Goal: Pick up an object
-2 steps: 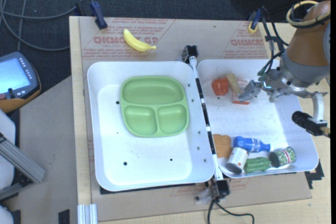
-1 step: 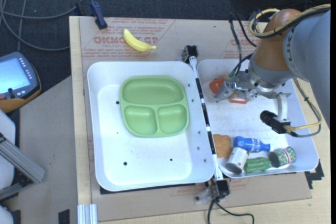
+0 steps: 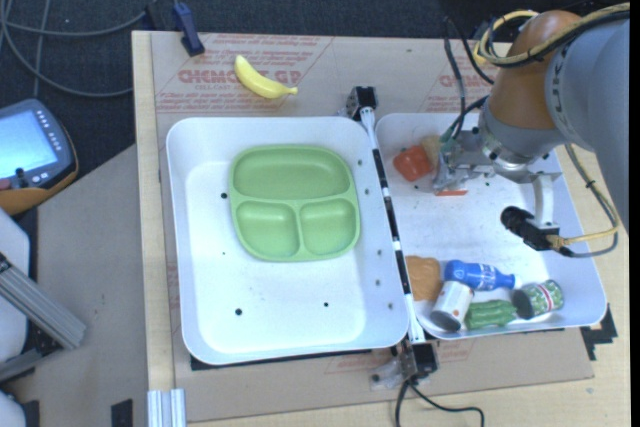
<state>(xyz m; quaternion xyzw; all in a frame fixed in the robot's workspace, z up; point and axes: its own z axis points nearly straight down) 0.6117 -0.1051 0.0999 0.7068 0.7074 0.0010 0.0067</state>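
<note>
The left bin (image 3: 200, 215) holds a green tray (image 3: 295, 200); the right bin (image 3: 570, 215) holds a red object (image 3: 410, 163) beside the jaws (image 3: 452, 177), whose opening I cannot tell.

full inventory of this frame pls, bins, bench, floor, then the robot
divided tray: 1, light green, middle of the left bin
left bin: 1, white, on the bench
right bin: 1, white, beside the left bin
red item: 1, red-orange, back left corner of right bin, next to the gripper
bottle: 1, blue with white band, lying at front of right bin
brown item: 1, tan-orange, front left of right bin
white cup: 1, white, on its side, front of right bin
green item: 1, dark green, front edge of right bin
can: 1, green and white with red, front right of right bin
banana: 1, yellow, on bench behind left bin
handheld screen: 1, left edge
cable: grey loop, on floor
arm: 1, grey with orange band
gripper: 1, low over back of right bin
</note>
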